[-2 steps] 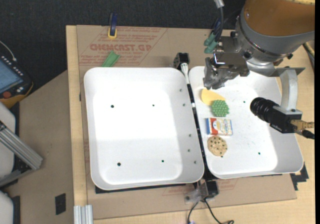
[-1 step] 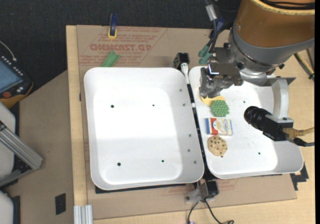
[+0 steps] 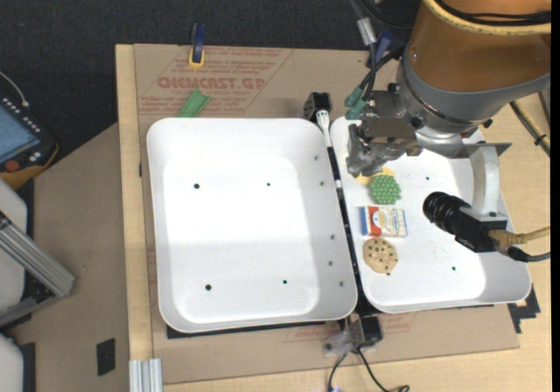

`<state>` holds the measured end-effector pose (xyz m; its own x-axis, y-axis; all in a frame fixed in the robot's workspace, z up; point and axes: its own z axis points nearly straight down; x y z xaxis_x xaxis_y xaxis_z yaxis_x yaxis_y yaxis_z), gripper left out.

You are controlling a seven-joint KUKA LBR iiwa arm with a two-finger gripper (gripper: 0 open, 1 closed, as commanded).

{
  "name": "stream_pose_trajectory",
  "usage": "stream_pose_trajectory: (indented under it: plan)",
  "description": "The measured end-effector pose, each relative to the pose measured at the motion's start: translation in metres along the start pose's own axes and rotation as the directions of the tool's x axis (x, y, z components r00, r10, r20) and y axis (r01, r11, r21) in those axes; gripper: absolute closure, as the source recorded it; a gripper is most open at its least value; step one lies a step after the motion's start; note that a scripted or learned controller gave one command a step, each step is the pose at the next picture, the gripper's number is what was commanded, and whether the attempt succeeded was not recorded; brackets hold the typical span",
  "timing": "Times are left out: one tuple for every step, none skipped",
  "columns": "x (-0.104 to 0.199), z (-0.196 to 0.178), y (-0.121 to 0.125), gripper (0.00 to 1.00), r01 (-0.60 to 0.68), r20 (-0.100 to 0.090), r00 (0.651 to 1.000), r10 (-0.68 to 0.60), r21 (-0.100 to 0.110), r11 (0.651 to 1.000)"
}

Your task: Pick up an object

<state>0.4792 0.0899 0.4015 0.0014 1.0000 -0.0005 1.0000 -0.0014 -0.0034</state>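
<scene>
Right-hand shallow white plastic bin (image 3: 490,290) carries three small pick candidates, all just below the gripper (image 3: 366,164); can't tell the gripper's state. Flat blue-and-white printed packet (image 3: 385,222) looks light and slick, so pinch across its short edges. Green bumpy round piece (image 3: 384,187), right under the gripper, and tan speckled cookie-like disc (image 3: 380,255) look light and rigid: grip across the diameter.

The KUKA arm (image 3: 477,31), glossy orange band above a grey wrist, trailing black and green cables to a dark metal end effector (image 3: 367,154).
</scene>
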Motion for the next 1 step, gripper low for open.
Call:
stream_pose_trajectory:
  plan:
    - [-0.0343, 0.0454, -0.0001, 1.00, -0.003, 0.001, 1.000, 0.003, 0.003, 1.000]
